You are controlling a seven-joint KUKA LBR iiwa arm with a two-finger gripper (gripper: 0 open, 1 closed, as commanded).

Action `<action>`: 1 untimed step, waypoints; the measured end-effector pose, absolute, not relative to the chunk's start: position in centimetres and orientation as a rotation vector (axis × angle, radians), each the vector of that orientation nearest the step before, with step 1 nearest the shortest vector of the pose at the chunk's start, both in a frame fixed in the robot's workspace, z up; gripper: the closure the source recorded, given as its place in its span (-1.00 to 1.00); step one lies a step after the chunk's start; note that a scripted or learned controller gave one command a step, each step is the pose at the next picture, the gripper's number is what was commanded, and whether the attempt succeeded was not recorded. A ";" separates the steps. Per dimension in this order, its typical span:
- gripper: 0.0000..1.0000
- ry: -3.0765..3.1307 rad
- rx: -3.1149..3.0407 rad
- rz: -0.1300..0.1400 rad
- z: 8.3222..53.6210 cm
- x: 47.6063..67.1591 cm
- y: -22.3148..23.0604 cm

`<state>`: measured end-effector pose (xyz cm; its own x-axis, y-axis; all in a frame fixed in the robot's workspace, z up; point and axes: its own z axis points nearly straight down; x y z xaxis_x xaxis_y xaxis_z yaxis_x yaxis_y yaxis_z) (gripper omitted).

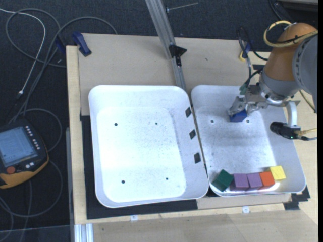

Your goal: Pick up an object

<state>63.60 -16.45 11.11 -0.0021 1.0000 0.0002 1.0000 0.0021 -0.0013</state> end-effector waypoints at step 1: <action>1.00 -2.233 -2.220 -0.011 23.9 64.5 -10.2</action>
<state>64.49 -10.15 23.85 -0.0058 1.0000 0.0002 0.9999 0.0058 0.0098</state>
